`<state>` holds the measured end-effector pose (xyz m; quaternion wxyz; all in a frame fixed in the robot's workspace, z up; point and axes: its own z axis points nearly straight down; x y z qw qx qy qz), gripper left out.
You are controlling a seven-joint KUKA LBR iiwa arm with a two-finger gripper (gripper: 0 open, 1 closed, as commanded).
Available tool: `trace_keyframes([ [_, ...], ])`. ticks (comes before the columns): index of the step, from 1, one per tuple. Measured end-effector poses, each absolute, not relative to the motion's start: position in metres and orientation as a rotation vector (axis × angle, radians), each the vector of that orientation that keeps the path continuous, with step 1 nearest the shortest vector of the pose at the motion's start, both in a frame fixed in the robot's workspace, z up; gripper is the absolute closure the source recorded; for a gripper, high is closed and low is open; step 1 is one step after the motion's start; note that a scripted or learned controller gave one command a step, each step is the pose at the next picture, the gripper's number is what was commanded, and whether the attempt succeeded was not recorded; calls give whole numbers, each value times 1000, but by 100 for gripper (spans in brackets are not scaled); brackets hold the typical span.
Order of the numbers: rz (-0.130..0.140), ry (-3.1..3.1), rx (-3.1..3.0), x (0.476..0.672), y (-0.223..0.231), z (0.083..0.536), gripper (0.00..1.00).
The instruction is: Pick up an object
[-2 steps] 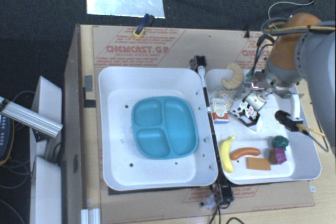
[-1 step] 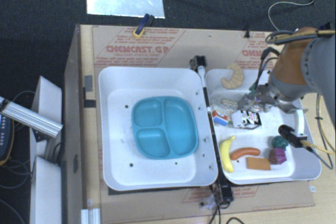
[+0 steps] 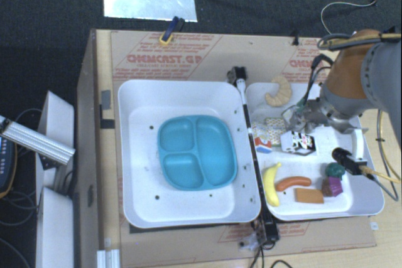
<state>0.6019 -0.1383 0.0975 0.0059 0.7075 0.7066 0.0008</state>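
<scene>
Hovering hand (image 3: pixel 300 128) just above patterned card (image 3: pixel 272 128).

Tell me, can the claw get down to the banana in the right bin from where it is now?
Probably yes. The banana lies uncovered at the right bin's left edge, with the sausage beside it and nothing on top. The claw hangs over the same bin, further back. The divider wall close by could crowd a finger.

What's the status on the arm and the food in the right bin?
Gripper low over right bin. Nothing seen held. Banana, sausage, croissant lie loose. Nothing blocking.
</scene>
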Motion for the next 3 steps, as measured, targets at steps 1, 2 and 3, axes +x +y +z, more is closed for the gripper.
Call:
trace_keyframes([
  [1, 6, 2225, 2215, 618, -49, 186, 100],
  [2, 2, 2225, 2216, 617, -50, 185, 0],
  [3, -2, 2221, 2221, 624, -97, 89, 0],
])
